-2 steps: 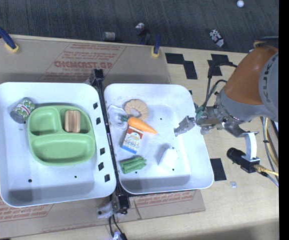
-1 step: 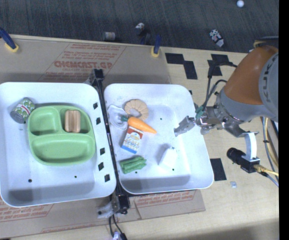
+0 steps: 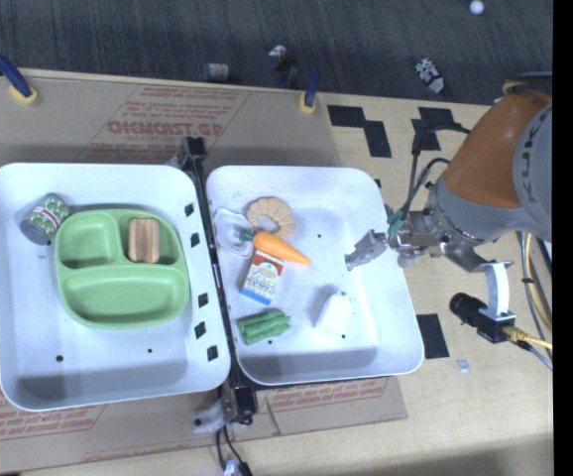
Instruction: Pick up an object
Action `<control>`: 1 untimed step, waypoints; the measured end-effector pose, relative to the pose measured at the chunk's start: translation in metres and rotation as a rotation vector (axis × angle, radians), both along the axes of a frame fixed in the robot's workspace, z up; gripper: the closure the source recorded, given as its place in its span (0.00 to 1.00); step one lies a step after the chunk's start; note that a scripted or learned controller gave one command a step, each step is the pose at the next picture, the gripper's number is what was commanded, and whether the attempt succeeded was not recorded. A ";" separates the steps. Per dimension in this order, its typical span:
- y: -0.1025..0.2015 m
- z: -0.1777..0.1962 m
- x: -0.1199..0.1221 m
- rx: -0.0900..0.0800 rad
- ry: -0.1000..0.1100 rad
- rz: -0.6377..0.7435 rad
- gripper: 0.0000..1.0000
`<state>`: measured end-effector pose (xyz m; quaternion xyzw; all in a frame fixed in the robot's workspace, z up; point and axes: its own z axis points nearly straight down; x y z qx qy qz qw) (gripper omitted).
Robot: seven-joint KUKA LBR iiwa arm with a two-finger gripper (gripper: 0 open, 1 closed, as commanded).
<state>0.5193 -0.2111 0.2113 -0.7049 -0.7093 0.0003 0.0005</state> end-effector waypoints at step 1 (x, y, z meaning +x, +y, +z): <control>0.000 0.000 0.000 0.000 0.000 0.000 0.00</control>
